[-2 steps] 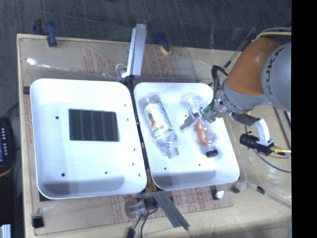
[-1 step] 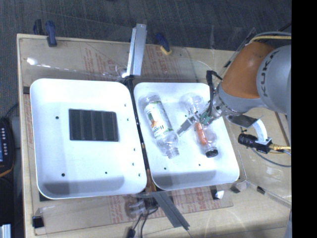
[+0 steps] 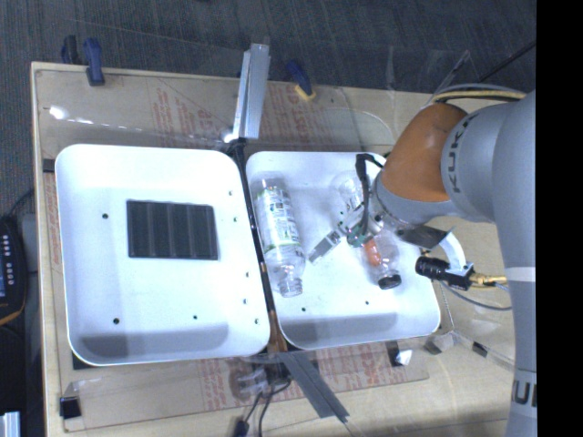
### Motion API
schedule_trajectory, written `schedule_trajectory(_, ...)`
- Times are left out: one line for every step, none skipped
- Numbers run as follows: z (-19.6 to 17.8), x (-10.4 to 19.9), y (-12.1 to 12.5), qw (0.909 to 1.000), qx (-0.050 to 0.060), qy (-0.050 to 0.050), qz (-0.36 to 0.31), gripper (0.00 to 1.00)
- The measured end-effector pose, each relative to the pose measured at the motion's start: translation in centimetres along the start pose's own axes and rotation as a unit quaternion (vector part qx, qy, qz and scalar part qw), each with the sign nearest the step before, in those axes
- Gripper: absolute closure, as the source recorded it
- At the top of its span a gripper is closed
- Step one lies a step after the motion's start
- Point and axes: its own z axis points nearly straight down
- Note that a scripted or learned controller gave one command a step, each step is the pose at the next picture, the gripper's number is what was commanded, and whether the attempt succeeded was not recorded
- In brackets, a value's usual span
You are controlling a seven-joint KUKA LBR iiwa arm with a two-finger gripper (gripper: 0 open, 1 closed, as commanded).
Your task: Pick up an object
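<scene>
Grey arm (image 3: 474, 167) (orange-banded) bends over right bin (image 3: 314, 330), tool (image 3: 353, 230) lowered

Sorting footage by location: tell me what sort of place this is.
Probably a robotics lab's grasping test bench: a grey arm reaches over two white bins, the board under them is clamped, and a clear plastic bottle lies as a test object.

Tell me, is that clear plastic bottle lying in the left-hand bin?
No, the clear plastic bottle lies on its side in the right bin, close to the divider between the two bins.
</scene>
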Motion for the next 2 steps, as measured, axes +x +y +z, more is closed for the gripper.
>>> schedule_trajectory(-9.8, -0.2, -0.5, 1.0000, -0.002, -0.002, 0.008, 0.00)
schedule_trajectory(-8.0, -1.5, 1.7, 0.9999, -0.001, -0.002, -0.012, 0.00)
